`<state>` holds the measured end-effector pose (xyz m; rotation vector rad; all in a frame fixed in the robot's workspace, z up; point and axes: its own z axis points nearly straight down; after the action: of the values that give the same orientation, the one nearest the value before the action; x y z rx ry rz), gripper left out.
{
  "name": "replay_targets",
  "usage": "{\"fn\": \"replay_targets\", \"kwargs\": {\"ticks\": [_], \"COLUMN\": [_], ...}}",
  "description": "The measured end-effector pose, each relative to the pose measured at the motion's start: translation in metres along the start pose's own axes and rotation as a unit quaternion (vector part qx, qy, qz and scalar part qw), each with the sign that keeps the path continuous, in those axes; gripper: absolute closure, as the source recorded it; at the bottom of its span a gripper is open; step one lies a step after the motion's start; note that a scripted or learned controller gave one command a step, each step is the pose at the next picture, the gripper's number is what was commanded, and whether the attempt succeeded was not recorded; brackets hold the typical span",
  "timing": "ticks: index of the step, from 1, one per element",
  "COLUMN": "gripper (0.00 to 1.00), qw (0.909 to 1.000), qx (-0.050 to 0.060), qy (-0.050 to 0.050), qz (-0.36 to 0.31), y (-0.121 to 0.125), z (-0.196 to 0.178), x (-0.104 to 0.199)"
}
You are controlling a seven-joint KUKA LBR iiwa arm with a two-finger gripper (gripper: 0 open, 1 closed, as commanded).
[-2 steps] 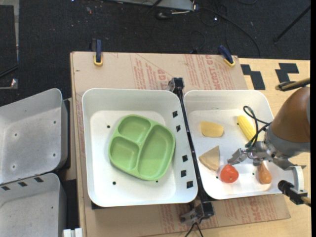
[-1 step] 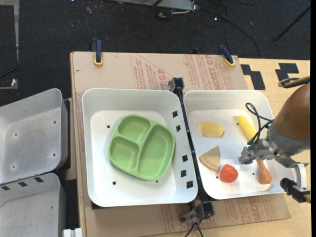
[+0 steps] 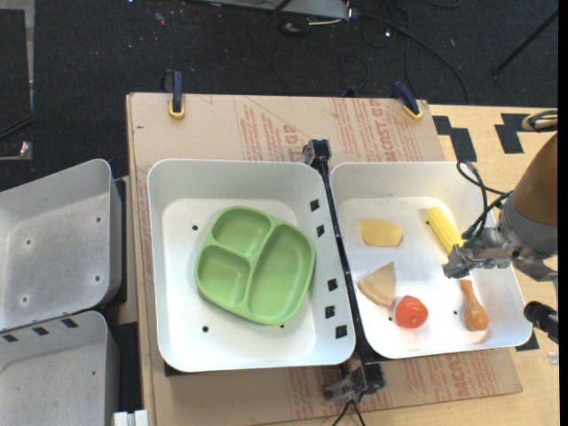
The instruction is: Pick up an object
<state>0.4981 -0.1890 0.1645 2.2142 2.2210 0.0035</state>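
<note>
Gripper [image 3: 465, 263] is hanging low over the right side of the right bin [image 3: 351, 183], reaching in from the right edge, and whether it is spread or pressed together cannot be told from this angle; nothing is visibly sitting between its tips. Nearest the camera in that bin, a red tomato [image 3: 410, 311] is lying beside an orange drumstick-shaped piece [image 3: 474, 306], which is stretching from just under the gripper toward the front rim. A tan wedge [image 3: 379, 284] is resting just left of the tomato, touching or nearly touching it. Farther back, a pale yellow flat piece [image 3: 381, 232] is sitting near the middle, and a yellow corn cob [image 3: 443, 228] is lying at a slant just beyond the gripper. In the left bin [image 3: 169, 193], a green divided plate [image 3: 256, 264] is lying tilted across the floor. Both bins are sitting on a cardboard sheet [image 3: 266, 122], with two clamps [image 3: 177, 95] gripping its far edge
</note>
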Motion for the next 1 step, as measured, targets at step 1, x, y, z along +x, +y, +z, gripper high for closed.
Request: {"fn": "replay_targets", "kwargs": {"ticks": [1], "gripper": [1.00], "qw": [1.0000], "qx": [0.000], "qy": [0.000], "qz": [0.000], "y": [0.0014], "z": [-0.0432], "x": [-0.0042]}}
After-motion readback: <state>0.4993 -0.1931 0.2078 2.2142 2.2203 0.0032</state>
